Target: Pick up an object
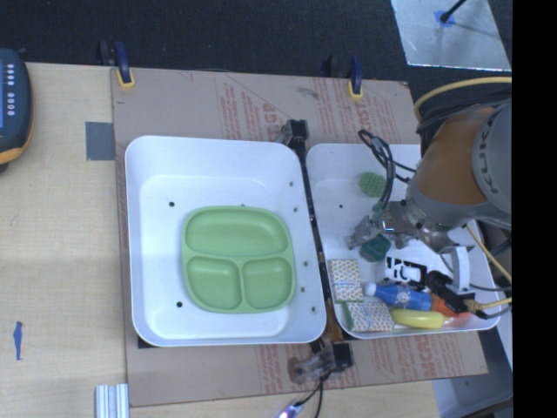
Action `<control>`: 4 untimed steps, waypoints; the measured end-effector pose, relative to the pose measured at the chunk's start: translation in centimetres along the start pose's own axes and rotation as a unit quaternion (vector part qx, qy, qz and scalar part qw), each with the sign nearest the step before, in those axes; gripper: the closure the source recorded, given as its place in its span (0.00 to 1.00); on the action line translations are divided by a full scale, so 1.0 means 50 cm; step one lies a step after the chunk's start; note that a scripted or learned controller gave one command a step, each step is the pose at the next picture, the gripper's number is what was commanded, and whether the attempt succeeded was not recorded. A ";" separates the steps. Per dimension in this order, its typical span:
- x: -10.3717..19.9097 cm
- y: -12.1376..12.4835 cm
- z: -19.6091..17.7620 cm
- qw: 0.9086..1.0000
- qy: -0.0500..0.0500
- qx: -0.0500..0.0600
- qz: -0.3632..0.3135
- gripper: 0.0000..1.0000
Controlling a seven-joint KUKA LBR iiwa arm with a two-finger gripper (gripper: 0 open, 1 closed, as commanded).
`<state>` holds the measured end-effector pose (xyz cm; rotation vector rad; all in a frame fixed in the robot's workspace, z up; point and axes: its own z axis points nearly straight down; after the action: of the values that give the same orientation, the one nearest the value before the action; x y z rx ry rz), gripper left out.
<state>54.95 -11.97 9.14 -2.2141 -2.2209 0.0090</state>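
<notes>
My gripper [372,233] hangs low over the middle of the right bin [335,172], with the grey arm and its orange band coming in from the right. A small dark teal object [376,249] sits right under the gripper's tip, touching or nearly touching it. A pale green round piece [372,182] lies farther back in the same bin. Along the bin's front lie two patterned packets [345,279] [371,317], a blue bottle [403,297] with a white cap, a yellow banana-like thing [419,320] and a small orange thing [447,306].
The left bin [148,233] holds a green three-part plate [237,258]. The divider wall between the bins runs just left of the packets. Blue clamps [355,77] hold the cardboard at the back edge. A dark device [12,103] lies at the far left.
</notes>
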 end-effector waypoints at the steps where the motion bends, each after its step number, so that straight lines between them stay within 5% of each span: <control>1: -0.001 0.005 -0.022 1.000 -0.001 -0.002 -0.002 1.00; 2: 0.000 0.005 -0.021 1.000 -0.001 -0.002 -0.002 0.00; 3: -0.066 0.223 -0.005 1.000 -0.002 -0.008 -0.002 0.00; 4: -0.065 0.214 -0.025 1.000 -0.001 -0.002 -0.004 1.00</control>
<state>65.68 -15.18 10.32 -2.2098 -2.2321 0.0060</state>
